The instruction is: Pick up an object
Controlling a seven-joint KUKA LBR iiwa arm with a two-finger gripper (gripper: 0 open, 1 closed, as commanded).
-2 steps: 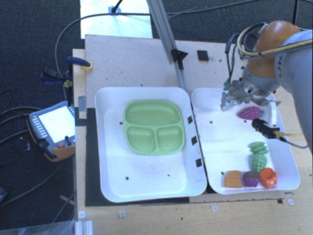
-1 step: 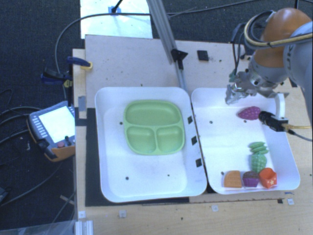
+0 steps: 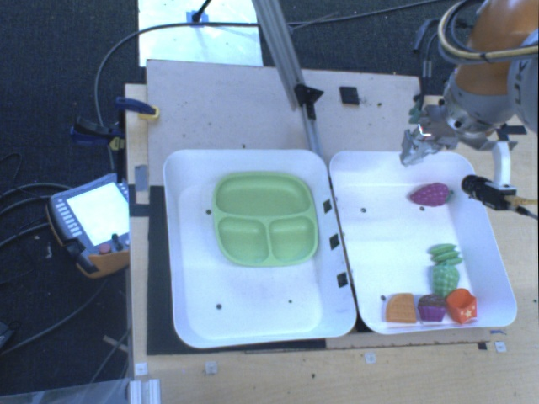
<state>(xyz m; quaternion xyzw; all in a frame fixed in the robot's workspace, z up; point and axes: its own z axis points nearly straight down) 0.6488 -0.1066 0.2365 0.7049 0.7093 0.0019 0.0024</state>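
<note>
In the right bin (image 3: 370,251) lie a magenta raspberry-like toy (image 3: 429,194) near the far right wall, a green ridged toy (image 3: 445,264) lower down, and an orange block (image 3: 401,308), a small purple piece (image 3: 432,308) and an orange-red piece (image 3: 461,305) along the near edge. My gripper (image 3: 415,154) hangs over the right bin's far rim, up and left of the magenta toy and apart from it. Nothing shows between its fingers.
The left bin (image 3: 194,301) holds a green divided plate (image 3: 266,218). A metal pole (image 3: 282,45) slants across the bench behind the bins. A handheld pendant (image 3: 91,223) and cables lie on the floor at left.
</note>
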